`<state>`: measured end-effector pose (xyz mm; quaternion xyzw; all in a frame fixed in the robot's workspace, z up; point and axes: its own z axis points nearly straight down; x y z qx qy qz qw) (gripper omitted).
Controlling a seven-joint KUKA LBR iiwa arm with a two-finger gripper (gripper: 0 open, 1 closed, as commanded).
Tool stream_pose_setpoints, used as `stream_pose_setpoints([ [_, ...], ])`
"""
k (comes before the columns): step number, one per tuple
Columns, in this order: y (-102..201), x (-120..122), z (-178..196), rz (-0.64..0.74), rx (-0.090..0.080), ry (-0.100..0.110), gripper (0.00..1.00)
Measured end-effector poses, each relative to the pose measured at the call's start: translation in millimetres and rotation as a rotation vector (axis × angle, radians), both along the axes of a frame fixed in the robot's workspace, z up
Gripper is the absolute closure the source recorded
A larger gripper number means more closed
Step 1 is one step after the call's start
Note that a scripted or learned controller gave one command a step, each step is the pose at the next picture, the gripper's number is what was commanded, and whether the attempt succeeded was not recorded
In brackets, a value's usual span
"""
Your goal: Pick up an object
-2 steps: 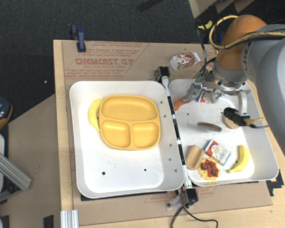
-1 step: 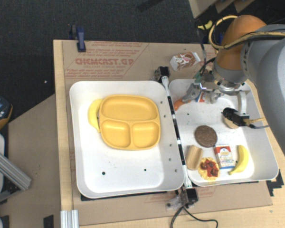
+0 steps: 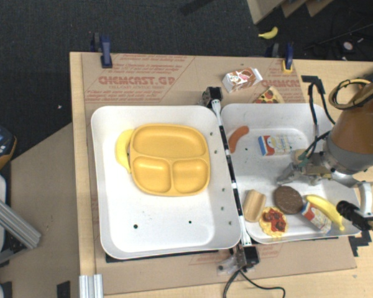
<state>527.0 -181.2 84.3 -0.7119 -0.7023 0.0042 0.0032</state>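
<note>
The right white bin [image 3: 261,113] holds several toy foods. A red-brown sausage [image 3: 237,138] lies at its left, with a small milk carton [image 3: 275,144] beside it. Along the front are a tan bread roll [image 3: 253,205], a dark brown burger patty [image 3: 288,198], a pizza slice [image 3: 273,221], a banana [image 3: 325,210] and a small can [image 3: 314,216] under the banana. My gripper [image 3: 296,170] hangs low over the bin's middle right, just above the patty and right of the carton. The grey arm with its orange band [image 3: 355,132] reaches in from the right.
The left bin [image 3: 161,228] holds a yellow divided tray [image 3: 170,159] with a yellow plate edge [image 3: 122,149] under its left side. On the bench behind the bins lie a small printed box [image 3: 242,79] and a pizza slice [image 3: 270,96]. Blue clamps [image 3: 104,49] grip the back edge.
</note>
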Motion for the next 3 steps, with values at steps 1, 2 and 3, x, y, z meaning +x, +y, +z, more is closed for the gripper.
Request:
stream_pose_setpoints([
  [1, -19.8, 95.2, 1.5, 0.017, -0.003, -0.020, 0.00],
  [2, -13.2, 126.4, -5.8, 0.022, 0.006, 0.061, 0.00],
  [3, 21.7, 28.3, -0.2, 0.011, 0.005, 0.000, 0.00],
])
